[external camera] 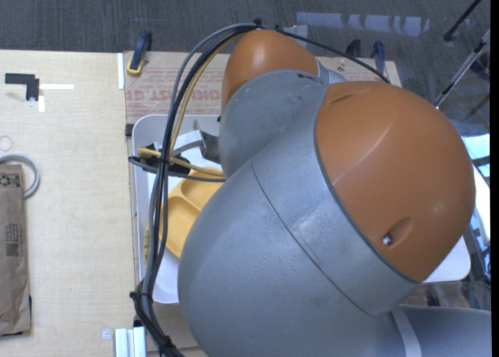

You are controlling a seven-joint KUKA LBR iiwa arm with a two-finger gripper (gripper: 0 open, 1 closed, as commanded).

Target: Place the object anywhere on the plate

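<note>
My grey and orange arm [335, 199] fills most of the camera view and hides the bins' contents. Under it, at the left bin's near side, part of a yellow plate [183, 219] with raised dividers shows. The white bin [148, 192] holds that plate. Black and yellow cables [168, 157] run across the bin's left part. The gripper and the object to be placed are behind the arm.
A wooden bench top [70, 192] lies to the left, with a brown paper bag [14, 254] at its left edge. A cardboard sheet [168, 83] with a blue clamp [140, 47] lies behind the bin.
</note>
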